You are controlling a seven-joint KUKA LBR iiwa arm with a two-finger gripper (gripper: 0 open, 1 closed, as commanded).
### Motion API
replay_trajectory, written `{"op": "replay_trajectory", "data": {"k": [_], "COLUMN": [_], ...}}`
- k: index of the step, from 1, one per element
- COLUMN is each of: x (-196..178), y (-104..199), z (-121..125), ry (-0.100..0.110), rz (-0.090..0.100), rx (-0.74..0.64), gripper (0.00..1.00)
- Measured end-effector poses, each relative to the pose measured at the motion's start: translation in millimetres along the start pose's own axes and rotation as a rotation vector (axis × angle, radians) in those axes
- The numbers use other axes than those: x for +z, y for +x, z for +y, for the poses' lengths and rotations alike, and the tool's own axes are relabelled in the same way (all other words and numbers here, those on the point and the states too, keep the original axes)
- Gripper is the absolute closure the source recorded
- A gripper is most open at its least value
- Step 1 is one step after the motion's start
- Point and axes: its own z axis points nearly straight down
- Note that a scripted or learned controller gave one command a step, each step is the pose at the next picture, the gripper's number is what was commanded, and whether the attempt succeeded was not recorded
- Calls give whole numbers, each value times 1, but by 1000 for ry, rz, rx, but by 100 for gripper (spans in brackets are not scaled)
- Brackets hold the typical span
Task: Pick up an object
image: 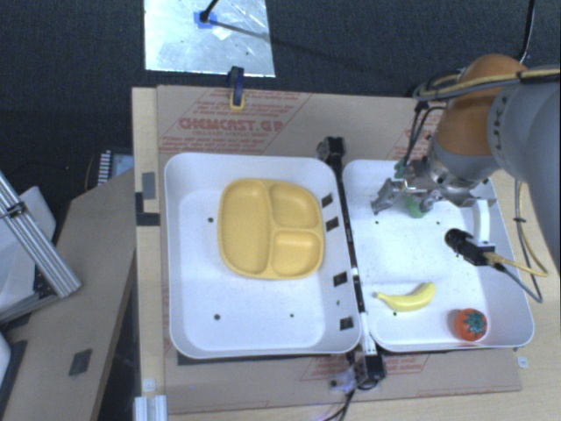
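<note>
The arm (491, 121) bends low over the right bin (526, 327), jaws seemingly spread, gripping nothing.

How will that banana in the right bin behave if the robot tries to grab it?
The banana looks like smooth plastic, so it is probably stiff, light and somewhat slippery. Its curved shape lying flat may pivot or slide across the bin floor if pushed off-centre.

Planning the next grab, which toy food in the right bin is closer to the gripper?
The banana, yellow and left of the orange tomato; it lies closer to the gripper.
</note>
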Motion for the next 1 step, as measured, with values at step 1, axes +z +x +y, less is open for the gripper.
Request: {"op": "replay_trajectory", "data": {"k": [1], "x": [52], "y": [1], "z": [0], "ry": [2], "rz": [1], "rx": [1], "gripper": [0]}}
